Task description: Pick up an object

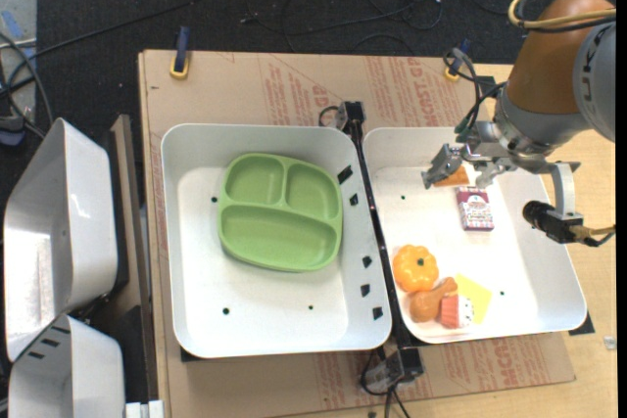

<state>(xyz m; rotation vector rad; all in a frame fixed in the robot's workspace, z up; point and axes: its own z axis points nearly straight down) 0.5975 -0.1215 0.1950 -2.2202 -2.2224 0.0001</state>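
Observation:
My gripper [460, 173] hangs over the back of the right bin [549, 303], its fingers spread apart. A small orange piece [451, 176] shows between them, close to the left finger [435, 174]; I cannot tell whether it touches it. A small red and white box [475, 209] lies just in front of the gripper. Nearer the front lie an orange toy pumpkin [414, 267], a brownish orange item [428, 303], a red block [451, 311] and a yellow piece [476, 297].
The left bin [191, 308] holds a green divided plate [282, 210]. A black divider with clips [364, 210] runs between the bins. The arm's cable and a black fitting [549, 220] hang over the right bin's right side.

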